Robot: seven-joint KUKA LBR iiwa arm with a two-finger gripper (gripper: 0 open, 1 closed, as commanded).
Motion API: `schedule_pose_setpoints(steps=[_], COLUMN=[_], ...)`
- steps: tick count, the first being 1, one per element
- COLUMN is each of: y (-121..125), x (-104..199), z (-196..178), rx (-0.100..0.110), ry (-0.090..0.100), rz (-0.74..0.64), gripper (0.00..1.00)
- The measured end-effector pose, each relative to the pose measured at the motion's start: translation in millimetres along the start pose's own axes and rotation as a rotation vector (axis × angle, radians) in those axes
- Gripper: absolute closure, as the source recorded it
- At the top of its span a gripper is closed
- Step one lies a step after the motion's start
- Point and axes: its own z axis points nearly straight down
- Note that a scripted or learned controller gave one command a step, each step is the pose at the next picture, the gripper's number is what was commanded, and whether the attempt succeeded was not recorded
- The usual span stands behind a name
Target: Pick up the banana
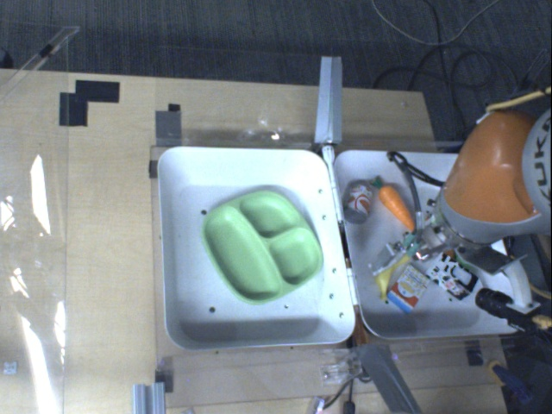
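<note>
Bench (95, 257) of pale wood carries two shallow white bins side by side. Toward nine o'clock of the pair, the left bin (185, 313) holds a green three-compartment plate (261, 245), lying at a slant near the bin's middle. The right bin (431, 322) sits toward three o'clock, just beside the left one, with a grey metal post (328, 102) rising at twelve o'clock from the seam between them.

Inside the right bin, a small round grey and red ball-like item (360, 201) lies at the bin's ten o'clock corner, and an orange carrot (397, 205) lies just beside it toward three o'clock, pointing down to four o'clock. The banana (388, 274) shows as a yellow strip near the bin's middle, at about seven o'clock from the gripper (420, 247), partly covered by the arm's end. A small printed packet (407, 287) with red and blue edges lies touching or just beside the banana, toward five o'clock of it.

The arm (496, 175), grey with its orange band, comes in from three o'clock and hangs over the right bin. Whether the gripper is released or clenched cannot be told; its tips are lost among the clutter.
</note>
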Motion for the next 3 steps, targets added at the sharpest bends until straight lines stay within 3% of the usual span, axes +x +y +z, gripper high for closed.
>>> schedule_pose_setpoints(steps=[1,3], y=[10,-2], x=[40,11], z=[1,0], rx=[0.002,0.000], ry=[0.001,0.000], rz=[0.006,0.050], gripper=[0.00,0.00])
